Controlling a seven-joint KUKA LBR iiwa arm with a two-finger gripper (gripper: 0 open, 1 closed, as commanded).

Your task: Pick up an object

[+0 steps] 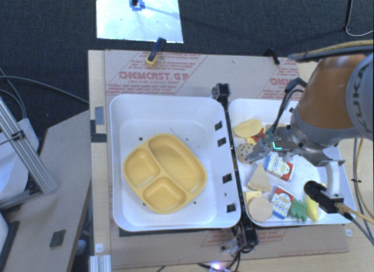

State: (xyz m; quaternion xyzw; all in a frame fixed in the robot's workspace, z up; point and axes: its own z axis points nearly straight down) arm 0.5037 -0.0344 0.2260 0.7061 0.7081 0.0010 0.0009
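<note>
Nearest the viewer, along the front wall of the right bin (292, 222), lie a pale round biscuit (260, 209), a small printed carton (281, 201), a green toy piece (298, 209) and a yellow banana-like piece (312, 209). A black cylindrical part (318, 195) of the arm's fittings overhangs this corner. A little farther in sit a cream cheese-like wedge (259, 178) and a second printed carton (278, 166). The left bin (134, 113) holds a yellow divided tray (165, 172), lying at an angle near the bin's middle.

At mid-depth the claw (257, 149) hangs low over the right bin's inner edge, close to a speckled cookie (245, 150) and just before a yellow chip-like piece (248, 128) that lies toward the bin's far side. Whether the claw is spread or pressed together cannot be told; nothing is visibly pinched. Behind it the grey and orange arm (333, 98) covers the bin's right half.

The step in hand appears to be the approach to a grasp among the cluttered items of the right bin. The next move calls for settling on one item, probably the cookie or the carton beside it, without nudging its neighbours, then closing and lifting straight up.

Beyond the bins, the table (175, 75) bears printed lettering and a small blue-and-yellow tool (155, 51).
</note>
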